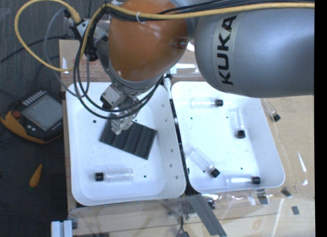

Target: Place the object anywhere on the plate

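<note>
Jaw state cannot be told: the gripper (121,124) is seen from above, its tip bunched over the dark plate (129,140) and half hidden by its own body.

Far left, off the bench, a handheld pendant (32,116) with a grey screen and orange rim is laid on the dark floor. A small orange item (34,175) is seen below it; what it is cannot be made out. A yellow cable (30,6) is looped above and run along the arm.

The left bin (76,180) is set beside the right one, rims touching. A clear vial with black cap (113,175) is laid flat near the front of the left bin, cap to the left, apart from the plate and not on it. The plate, a dark ribbed rectangle, is placed mid-bin at a tilt, its left end under the gripper tip. The gripper is positioned at or just above that end; contact cannot be confirmed. Black hoses are draped from the wrist over the bin's back left.

The orange wrist band (145,37) is seen above the left bin's back edge, with the grey KUKA arm (255,47) stretched off to the right.

In the right bin (273,174), four more capped vials are scattered: one near the back (206,102), one upright-looking at mid-right (238,124), one at front left (203,162), one along the front edge (240,180). All are well apart from the plate.
</note>
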Robot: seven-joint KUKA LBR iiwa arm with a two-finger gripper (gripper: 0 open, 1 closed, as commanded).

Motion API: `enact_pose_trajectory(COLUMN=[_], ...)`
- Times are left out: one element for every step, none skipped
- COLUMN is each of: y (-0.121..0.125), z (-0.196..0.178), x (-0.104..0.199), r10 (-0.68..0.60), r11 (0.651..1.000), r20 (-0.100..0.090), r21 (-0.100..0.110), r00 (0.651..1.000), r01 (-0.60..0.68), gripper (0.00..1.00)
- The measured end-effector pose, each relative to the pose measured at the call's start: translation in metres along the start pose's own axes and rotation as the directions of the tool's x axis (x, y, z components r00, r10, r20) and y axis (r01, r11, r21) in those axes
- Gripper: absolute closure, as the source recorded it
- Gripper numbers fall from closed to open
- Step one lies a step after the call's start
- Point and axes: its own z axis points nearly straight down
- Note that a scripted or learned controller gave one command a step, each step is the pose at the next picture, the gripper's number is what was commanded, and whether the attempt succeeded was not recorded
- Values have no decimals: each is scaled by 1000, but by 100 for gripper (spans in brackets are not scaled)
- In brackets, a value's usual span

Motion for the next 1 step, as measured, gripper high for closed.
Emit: enact_pose_trajectory(y=[45], z=[38], x=[-35], r10=[54], r11=[999], r20=[-1], r21=[-1], r00=[999], r01=[-54], gripper=[100])
